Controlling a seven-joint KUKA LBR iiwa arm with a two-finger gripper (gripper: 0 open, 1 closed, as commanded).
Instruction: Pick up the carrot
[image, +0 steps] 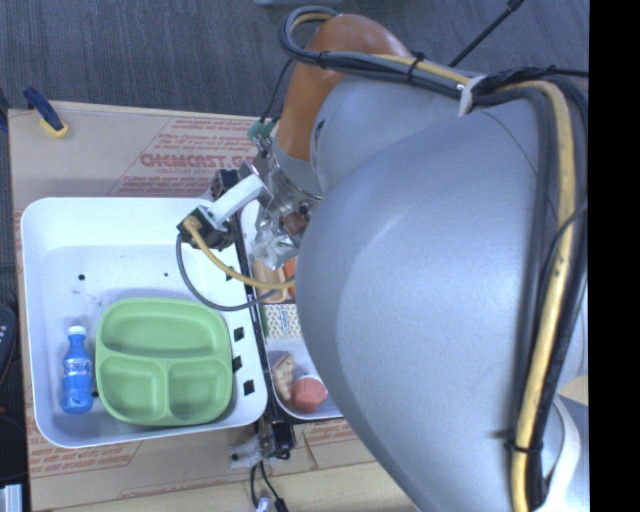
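My gripper (270, 238) hangs over the inner edge of the right bin (283, 405), just past the wall between the two bins. The grey arm with its orange band (330, 70) hides most of that bin. Right below the gripper an orange patch (289, 268) peeks out, which may be the carrot; most of it is hidden by the wrist. I cannot tell whether the gripper touches it.
The left bin (40, 250) holds a green divided plate (165, 360) and a blue bottle (75, 370) at its near left. In the right bin's visible strip lie a patterned item (283, 320), a tan piece (285, 375) and a reddish ball (310, 393). A looping cable (200, 285) droops over the left bin.
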